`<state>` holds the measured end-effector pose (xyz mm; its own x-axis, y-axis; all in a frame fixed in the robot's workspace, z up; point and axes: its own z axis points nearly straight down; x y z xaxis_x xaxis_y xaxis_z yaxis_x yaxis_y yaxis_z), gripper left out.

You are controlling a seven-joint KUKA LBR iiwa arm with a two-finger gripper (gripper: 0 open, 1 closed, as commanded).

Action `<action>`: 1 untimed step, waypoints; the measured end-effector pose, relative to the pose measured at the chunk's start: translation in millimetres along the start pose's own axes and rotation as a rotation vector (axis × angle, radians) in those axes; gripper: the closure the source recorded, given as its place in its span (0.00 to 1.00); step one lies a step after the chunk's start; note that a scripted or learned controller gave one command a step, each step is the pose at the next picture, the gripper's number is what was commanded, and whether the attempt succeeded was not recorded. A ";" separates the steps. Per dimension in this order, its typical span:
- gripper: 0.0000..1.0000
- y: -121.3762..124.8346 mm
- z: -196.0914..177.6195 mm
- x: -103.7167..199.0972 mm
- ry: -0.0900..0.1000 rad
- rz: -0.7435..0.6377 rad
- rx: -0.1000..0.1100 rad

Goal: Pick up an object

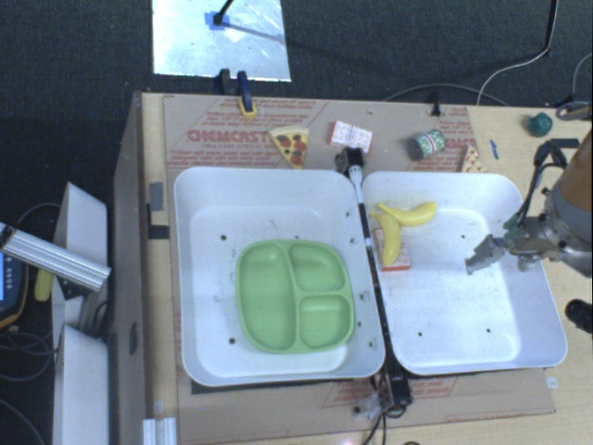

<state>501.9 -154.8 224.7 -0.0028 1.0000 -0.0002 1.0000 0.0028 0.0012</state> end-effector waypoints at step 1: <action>0.00 27.4 86.4 53.4 0.001 0.000 0.002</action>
<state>529.2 -101.4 138.4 -0.0029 1.0000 0.0007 1.0000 0.0029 -0.0012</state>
